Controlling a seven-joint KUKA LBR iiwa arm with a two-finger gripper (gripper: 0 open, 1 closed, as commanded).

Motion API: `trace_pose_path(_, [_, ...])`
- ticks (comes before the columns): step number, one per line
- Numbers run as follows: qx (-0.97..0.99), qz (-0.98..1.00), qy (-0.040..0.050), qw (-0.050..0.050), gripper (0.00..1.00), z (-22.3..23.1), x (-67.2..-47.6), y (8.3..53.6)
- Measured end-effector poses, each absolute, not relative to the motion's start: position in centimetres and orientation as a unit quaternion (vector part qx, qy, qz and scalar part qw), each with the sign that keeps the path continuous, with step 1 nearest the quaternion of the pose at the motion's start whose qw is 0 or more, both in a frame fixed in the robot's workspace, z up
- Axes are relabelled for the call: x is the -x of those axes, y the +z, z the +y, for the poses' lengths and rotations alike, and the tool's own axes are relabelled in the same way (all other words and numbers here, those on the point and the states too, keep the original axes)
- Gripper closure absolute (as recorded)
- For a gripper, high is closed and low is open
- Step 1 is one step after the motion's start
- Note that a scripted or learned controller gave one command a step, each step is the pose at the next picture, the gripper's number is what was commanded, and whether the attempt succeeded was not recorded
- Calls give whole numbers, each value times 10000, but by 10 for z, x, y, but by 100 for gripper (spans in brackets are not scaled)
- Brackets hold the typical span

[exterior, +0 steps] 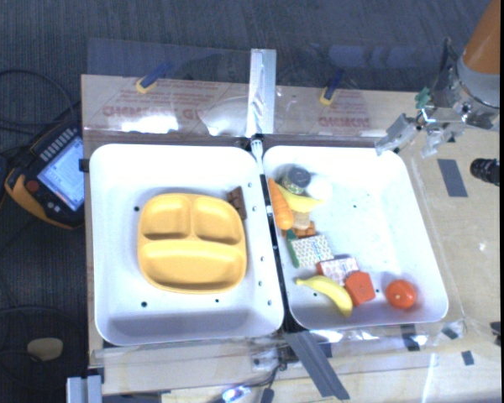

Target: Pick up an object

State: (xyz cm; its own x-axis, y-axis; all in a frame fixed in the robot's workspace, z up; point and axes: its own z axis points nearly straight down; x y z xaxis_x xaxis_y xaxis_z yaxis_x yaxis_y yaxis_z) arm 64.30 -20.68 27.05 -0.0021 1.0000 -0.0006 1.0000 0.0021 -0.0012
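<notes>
Table: wood, two white bins. Right bin holds the tomato alone in its near right corner, well apart from the banana; easiest target, approach straight down. End effector: fingers spread, empty, above the bin's far right corner.

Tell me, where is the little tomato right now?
The tomato lies in the near right corner of the right bin, just right of an orange block and a banana.
</notes>
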Motion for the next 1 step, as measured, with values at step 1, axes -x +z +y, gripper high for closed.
trace_pose_path(1, [6506,-7594,-39,-7,0,-215,-637,98])
